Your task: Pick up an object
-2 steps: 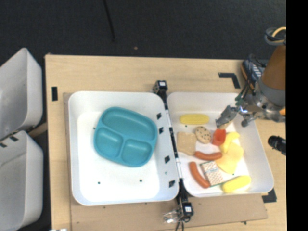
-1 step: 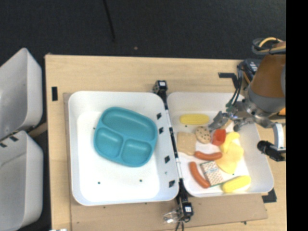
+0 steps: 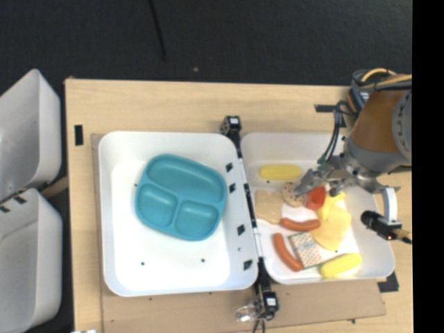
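Camera view: grey arm with an orange band [image 3: 374,120] reaches into the right bin over a heap of toy food.

On the pale wooden worktop [image 3: 83,109] the left shallow white bin [image 3: 114,262] holds a teal plastic divided plate [image 3: 182,197], lying flat near its middle. The right shallow white bin [image 3: 374,259] holds a yellow corn cob [image 3: 279,173], a round tan biscuit [image 3: 291,196], a small red piece [image 3: 316,198], two red-orange sausages [image 3: 300,223], a patterned square packet [image 3: 306,249], a pale yellow slice [image 3: 333,227] and a yellow oblong piece [image 3: 341,263]. The tool [image 3: 310,184] hangs low just above the biscuit and red piece; whether it is open, closed or gripping anything cannot be told.
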`<control>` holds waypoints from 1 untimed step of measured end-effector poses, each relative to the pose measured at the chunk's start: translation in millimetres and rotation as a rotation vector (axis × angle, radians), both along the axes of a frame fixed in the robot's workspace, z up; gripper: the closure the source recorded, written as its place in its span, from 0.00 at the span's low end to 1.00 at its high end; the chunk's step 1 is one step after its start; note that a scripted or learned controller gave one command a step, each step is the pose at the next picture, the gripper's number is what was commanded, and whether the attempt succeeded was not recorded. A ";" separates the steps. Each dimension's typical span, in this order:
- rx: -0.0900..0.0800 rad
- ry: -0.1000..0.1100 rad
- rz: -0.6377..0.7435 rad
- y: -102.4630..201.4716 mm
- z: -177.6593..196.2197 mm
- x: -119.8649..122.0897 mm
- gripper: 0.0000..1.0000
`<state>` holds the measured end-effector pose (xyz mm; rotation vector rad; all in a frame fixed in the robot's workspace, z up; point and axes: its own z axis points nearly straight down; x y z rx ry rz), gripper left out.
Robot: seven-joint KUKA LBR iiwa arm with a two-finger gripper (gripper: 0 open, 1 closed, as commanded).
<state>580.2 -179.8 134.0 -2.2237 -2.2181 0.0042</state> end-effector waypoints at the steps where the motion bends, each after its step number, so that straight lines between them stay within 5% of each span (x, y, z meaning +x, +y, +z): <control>1: -0.001 -0.006 -0.003 -1.4 -32.8 1.2 0.00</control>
